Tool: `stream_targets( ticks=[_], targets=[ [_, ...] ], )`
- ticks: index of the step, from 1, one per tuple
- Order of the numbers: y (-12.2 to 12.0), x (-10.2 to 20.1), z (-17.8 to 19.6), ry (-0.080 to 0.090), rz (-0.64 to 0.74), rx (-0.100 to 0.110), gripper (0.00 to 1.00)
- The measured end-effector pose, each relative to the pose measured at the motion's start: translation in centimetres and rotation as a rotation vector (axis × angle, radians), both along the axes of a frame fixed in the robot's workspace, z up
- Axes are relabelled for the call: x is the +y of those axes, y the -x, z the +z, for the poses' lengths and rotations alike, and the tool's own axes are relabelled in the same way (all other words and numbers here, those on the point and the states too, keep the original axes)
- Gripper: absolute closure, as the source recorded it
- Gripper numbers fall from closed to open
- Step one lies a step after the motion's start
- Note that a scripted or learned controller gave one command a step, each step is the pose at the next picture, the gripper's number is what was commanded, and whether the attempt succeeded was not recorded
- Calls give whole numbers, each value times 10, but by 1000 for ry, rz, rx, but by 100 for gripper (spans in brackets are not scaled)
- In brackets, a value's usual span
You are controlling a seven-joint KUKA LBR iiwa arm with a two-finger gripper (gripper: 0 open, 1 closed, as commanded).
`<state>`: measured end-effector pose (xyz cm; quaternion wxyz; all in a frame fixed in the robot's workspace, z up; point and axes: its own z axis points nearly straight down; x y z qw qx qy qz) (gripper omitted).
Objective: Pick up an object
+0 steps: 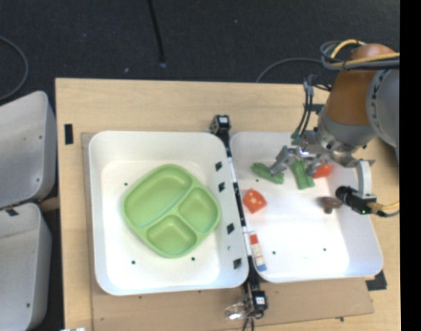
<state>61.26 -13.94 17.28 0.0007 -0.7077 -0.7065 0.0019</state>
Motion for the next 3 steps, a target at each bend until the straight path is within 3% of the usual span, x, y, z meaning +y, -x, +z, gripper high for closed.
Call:
stream_targets(
  ticks=[2, 3],
  targets=[
    [6, -2, -73, 0, -6, -1, 0],
    [5, -3, -61, 0, -10, -7, 100]
  ],
)
